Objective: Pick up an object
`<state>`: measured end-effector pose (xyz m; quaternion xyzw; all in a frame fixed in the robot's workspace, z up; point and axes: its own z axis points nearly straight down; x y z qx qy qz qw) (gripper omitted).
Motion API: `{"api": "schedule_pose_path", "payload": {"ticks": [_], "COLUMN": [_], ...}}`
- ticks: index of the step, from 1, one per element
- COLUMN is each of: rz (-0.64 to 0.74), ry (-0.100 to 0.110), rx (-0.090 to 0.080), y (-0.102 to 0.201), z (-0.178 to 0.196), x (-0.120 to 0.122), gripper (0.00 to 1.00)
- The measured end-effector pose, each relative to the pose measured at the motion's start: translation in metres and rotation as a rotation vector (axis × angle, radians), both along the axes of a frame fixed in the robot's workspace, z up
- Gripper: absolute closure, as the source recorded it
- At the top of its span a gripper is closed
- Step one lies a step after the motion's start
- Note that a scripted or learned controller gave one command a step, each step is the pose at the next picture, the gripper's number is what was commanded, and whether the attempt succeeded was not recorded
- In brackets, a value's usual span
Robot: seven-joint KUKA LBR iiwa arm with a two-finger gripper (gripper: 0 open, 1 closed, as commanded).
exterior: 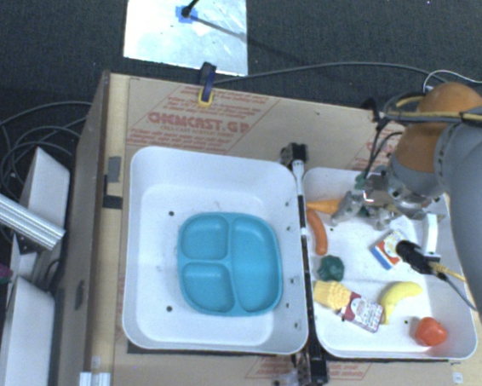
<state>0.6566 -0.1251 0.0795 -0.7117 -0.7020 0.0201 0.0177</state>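
My gripper (366,210) hangs low over the back of the right bin (465,340), with the grey arm and its orange band coming in from the right. Its jaws stand open, and only white bin floor shows between them. An orange carrot piece (325,207) lies just left of the gripper. An orange-red sausage shape (317,230) rests against the bin's left wall. A small white, red and blue carton (386,250) sits just in front of the gripper. Further forward lie a dark green lump (331,268), a yellow corn cob (326,293), a red and white packet (364,313), a banana (400,296) and a red-orange tomato (430,331).
The left bin (139,306) holds a blue divided plate (229,262). A black clip (297,155) sits on the divider between the bins. A black and yellow cable (422,260) runs from the arm over the right bin.
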Motion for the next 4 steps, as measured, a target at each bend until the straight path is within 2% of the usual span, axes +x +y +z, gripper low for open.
{"api": "schedule_pose_path", "payload": {"ticks": [1,2,3,4], "rz": [0.015,0.017,0.014,0.018], "ry": [-0.055,-0.053,-0.054,-0.059], "rx": [0.002,0.004,0.003,0.002], "y": [-0.056,-0.014,-0.019,-0.020], "z": [0.005,0.005,0.005,0.069], "x": [-0.066,-0.020,-0.111,-0.032], "gripper": [0.00,0.00,0.00,0.00]}}
